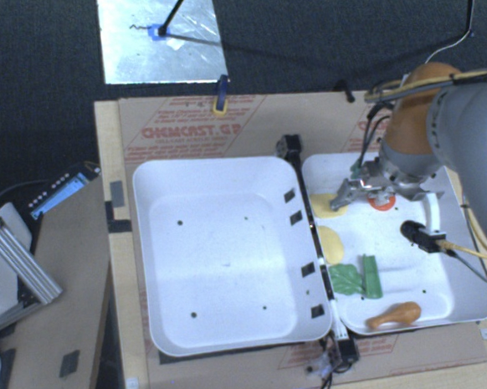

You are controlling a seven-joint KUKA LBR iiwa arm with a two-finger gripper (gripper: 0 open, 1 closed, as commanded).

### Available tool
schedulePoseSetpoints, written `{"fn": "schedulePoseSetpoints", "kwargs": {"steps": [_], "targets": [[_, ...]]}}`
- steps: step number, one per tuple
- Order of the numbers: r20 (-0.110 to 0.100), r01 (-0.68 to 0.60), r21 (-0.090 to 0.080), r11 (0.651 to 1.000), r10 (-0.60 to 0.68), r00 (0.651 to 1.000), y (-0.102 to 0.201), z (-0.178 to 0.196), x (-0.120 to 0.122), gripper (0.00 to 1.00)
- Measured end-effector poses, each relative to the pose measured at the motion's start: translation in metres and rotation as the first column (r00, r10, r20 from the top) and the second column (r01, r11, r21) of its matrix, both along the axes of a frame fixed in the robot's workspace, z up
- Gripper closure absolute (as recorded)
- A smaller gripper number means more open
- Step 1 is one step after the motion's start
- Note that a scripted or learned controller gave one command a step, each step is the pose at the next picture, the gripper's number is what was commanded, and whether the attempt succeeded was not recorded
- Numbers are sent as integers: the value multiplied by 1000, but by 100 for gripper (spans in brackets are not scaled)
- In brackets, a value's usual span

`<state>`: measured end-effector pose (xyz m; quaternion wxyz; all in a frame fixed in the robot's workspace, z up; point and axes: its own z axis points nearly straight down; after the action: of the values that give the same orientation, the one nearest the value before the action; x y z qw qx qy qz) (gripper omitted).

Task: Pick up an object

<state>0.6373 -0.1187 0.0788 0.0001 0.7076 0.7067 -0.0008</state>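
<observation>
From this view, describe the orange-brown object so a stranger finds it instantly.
Take the right bin. Along its near edge lies the drumstick-shaped piece, just below the green pieces. It alone is orange-brown, bulbous at one end and tapering at the other.

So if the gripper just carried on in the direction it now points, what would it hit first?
Most likely the yellow object at the upper left of the right bin: the gripper points left and down with its tip right at it. Depth is unclear, so contact cannot be judged.

Single fixed camera, mounted above the bench [187,118], looking down at a slant, both bins [223,250] mid-frame, arm [460,122] entering from the frame's right.
</observation>
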Motion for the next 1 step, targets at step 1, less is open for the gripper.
{"fn": "schedulePoseSetpoints", "kwargs": {"steps": [1], "targets": [[-2,0,2,1000,0,1000,-7,5,-50,0]]}}
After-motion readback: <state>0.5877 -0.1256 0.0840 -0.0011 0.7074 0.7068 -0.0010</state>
